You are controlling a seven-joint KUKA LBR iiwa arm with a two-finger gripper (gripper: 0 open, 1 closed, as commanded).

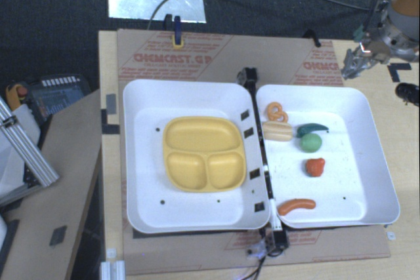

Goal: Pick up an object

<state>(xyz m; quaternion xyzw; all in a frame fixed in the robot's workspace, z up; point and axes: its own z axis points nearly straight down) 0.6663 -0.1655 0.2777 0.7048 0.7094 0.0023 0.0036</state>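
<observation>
Sitting in the left bin (141,141), a smooth yellow plastic tray (203,154) has 3 rounded compartments. The right bin (367,160) holds small toy foods: an orange pretzel (276,112), a pale bun (277,132), a dark green pepper (313,129), a green ball (312,142), a red piece (315,167) and an orange sausage (296,206). Under both bins, brown cardboard (197,52) reads "CHEMCAST". The gripper (353,63) hangs beyond the right bin's far corner, carrying nothing; whether it is parted or closed, I cannot tell.

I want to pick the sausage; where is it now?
The sausage lies in the right bin, near its front-left corner, below the red piece.
</observation>
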